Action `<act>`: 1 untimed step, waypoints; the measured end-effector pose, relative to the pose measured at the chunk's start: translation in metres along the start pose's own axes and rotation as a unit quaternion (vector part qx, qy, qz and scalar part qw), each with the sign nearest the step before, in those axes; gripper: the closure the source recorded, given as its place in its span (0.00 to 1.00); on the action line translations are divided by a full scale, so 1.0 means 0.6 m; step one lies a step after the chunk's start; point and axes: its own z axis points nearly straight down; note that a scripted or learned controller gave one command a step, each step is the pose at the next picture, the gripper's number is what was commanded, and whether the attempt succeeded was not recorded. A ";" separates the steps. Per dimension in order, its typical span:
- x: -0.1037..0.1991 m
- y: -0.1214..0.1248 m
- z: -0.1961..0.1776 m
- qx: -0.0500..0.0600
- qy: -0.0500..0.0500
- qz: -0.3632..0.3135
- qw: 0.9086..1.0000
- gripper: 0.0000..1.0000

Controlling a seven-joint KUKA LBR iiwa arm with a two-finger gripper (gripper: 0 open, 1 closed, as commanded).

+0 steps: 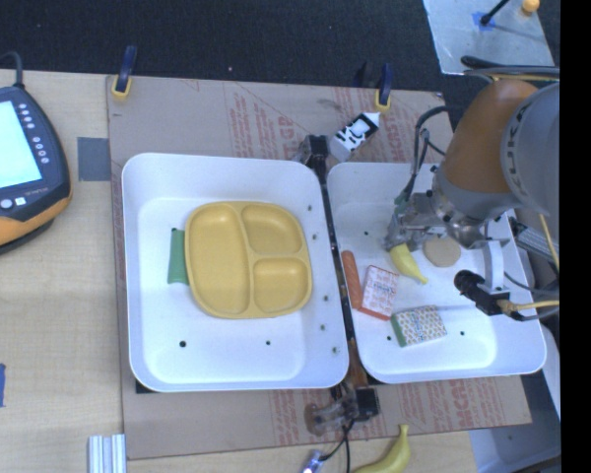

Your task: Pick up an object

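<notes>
Altogether the right white bin [532, 353] holds six things; the small curved yellow plastic banana [408, 262] lies near its centre. Directly at its 12 o'clock hangs the gripper [410, 236], its state untellable.

The arm [517, 156] is a bulky, rounded grey body with 1 broad orange band [483, 136] above the wrist. Thin black cables loop along its left side. Below sits a darker metallic gripper [411, 233] assembly of small blocky parts.
</notes>
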 end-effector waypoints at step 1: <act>0.134 -0.019 -0.167 -0.001 0.002 0.002 1.000 1.00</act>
